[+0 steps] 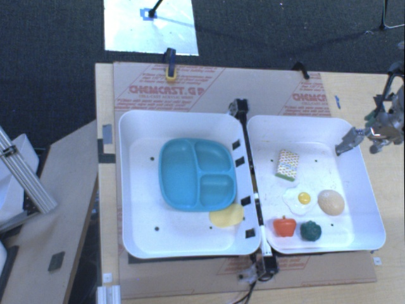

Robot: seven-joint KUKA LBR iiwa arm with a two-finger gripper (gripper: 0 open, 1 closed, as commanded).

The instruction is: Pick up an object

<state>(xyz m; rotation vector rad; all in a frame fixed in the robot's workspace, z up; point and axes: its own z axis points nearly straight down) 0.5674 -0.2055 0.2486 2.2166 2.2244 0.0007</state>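
The end effector hangs above the far right corner of the right white bin, and I cannot tell if it is holding anything. The nearest thing, a small checkered yellow-green block, lies toward the bin's middle, to the left of the end effector and slightly nearer the front edge of the worktop, with its long axis about front to back.

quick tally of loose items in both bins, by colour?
Blue: 1, divided tray
Yellow: 1, flat piece
Patterned yellow-green: 1, sponge
White and yellow: 1, fried egg
Beige: 1, egg
Red: 1, pepper
Dark green: 1, lump
Total: 7
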